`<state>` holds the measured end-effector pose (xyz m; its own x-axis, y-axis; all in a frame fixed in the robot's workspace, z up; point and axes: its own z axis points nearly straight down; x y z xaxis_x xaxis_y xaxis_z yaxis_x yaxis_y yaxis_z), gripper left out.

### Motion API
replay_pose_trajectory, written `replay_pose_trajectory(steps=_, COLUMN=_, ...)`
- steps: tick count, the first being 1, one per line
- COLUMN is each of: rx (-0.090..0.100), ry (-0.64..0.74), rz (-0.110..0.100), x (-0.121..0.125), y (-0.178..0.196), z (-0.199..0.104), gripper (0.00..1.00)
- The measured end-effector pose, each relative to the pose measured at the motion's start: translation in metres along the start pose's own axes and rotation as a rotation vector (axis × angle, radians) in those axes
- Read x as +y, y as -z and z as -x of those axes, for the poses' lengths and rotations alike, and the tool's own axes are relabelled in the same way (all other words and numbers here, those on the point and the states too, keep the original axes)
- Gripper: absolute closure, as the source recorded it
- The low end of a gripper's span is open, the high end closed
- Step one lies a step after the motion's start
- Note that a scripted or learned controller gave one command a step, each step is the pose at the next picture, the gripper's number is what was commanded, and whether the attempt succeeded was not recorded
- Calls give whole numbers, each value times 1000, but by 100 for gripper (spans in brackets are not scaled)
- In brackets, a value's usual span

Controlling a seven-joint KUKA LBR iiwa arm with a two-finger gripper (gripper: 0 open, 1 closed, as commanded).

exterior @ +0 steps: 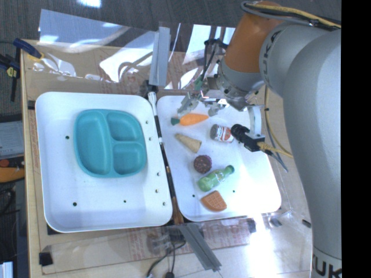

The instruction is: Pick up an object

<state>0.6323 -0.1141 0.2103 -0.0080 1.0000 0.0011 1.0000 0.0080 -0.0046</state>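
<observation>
Gripper (199, 101) at right bin's (264, 198) far edge, just beside carrot (193, 119)

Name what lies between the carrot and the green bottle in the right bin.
In the camera view, a tan cone and a dark round piece lie between carrot and green bottle.

Looks like robotics lab. Big grey KUKA arm (301, 97) over bench (35, 80), two white bins (58, 207) side by side, loose cables (162, 265), dark carpet floor (174, 2).
</observation>
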Motion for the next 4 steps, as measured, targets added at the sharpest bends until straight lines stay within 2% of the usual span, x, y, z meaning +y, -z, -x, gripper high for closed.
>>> replay_pose_trajectory(steps=1, rx=0, ry=-38, rz=-2, x=18, y=-114, z=24, gripper=0)
replay_pose_trajectory(steps=2, rx=0, ry=150, rz=0, x=-18, y=-83, z=20, gripper=0)
replay_pose_trajectory(steps=3, rx=-11, ry=198, rz=-1, x=17, y=-115, z=-5, gripper=0)
replay_pose_trajectory(steps=4, rx=-1, ry=322, rz=2, x=-42, y=-59, z=18, gripper=0)
